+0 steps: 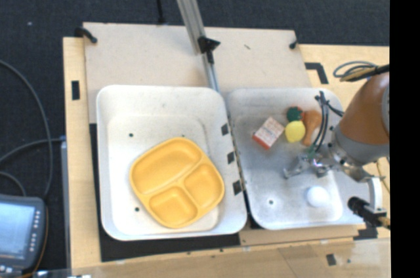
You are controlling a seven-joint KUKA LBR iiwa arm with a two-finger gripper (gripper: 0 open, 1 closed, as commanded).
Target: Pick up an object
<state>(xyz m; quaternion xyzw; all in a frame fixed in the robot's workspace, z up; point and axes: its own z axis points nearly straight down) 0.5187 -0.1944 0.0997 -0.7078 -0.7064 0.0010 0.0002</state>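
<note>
The gripper (pixel 303 167), fingers seemingly apart (nothing is held), is poised beside the white ball (pixel 317 196), which could be nudged away.

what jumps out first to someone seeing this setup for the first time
The yellow divided tray stands out first, lying alone in the left bin. Next comes the arm reaching in from the right, its tool low in the right bin between a white ball and a cluster of a small box and a yellow fruit.
</note>
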